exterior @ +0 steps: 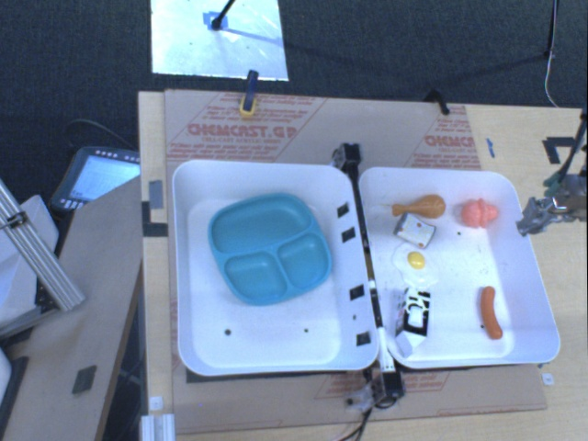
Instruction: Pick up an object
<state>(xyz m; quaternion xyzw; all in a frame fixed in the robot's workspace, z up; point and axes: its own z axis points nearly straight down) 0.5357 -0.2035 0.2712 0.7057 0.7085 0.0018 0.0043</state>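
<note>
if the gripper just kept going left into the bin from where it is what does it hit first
Probably the pink toy: it lies nearest the gripper, at the right bin's right rim, at about the same level in the view. Height is unclear from this one slanted view, so it might pass above.

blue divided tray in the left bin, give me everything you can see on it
The blue tray looks like smooth light-blue plastic, a rounded square with a raised rim. Three compartments: one large across its far side, two smaller side by side nearer the camera. It lies flat and upright, turned slightly askew to the bin walls, roughly central in the left bin. It rests on the bin floor.
</note>
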